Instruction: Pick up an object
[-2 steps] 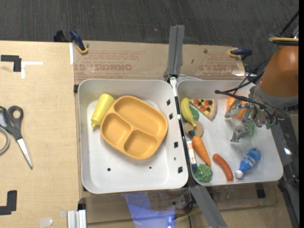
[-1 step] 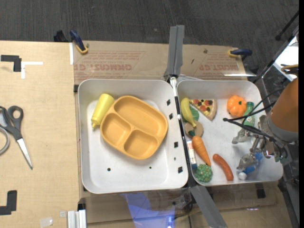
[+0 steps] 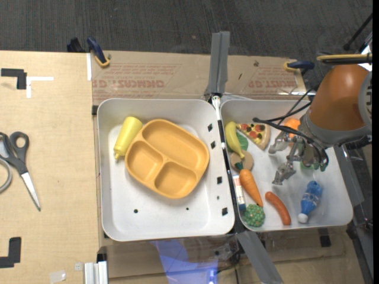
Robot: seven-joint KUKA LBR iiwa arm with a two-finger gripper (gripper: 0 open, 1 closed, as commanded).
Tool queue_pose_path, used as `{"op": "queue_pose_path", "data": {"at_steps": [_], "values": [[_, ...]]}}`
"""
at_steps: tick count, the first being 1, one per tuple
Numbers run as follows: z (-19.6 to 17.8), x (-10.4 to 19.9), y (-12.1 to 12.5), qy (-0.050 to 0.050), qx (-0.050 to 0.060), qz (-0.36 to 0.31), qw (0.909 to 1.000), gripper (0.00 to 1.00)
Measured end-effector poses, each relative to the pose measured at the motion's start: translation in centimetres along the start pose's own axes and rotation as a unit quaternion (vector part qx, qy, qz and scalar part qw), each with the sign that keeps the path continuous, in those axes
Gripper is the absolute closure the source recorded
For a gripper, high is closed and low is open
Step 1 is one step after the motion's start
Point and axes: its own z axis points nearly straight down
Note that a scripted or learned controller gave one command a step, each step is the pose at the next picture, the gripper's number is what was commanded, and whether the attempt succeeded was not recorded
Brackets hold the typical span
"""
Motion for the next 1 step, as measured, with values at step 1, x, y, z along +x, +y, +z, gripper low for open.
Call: {"op": "queue_pose_path", "data": {"at_steps": [1], "values": [[0.01,8.64,-5.21,0.001,0.000,-0.031,0.9995,0.00]]}}
